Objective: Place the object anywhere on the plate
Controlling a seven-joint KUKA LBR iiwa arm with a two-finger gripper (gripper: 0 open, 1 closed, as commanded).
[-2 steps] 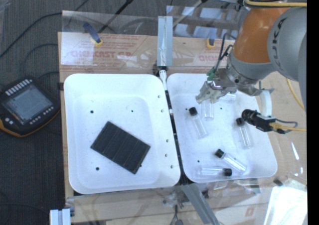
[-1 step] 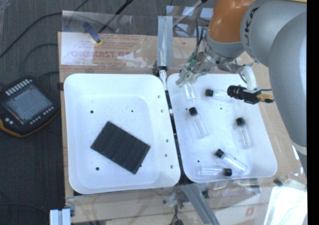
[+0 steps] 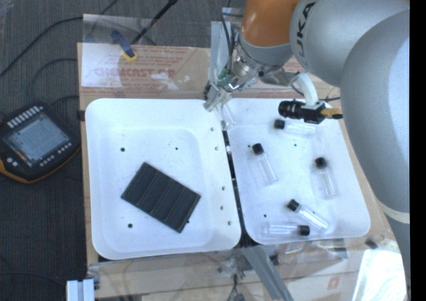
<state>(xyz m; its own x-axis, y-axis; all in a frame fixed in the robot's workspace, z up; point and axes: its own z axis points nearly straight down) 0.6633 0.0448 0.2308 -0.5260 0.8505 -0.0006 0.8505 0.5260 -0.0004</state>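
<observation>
Gripper low over the bins' shared top edge, seemingly clamped on a clear vial hanging above the right bin, plate dark in the left bin; vial looks light, slick, breakable—pinch mid-body.

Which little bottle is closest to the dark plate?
The bottle with its black cap near the middle wall of the right bin. It lies farthest left of all the bottles, so closest to the dark plate in the left bin.
</observation>
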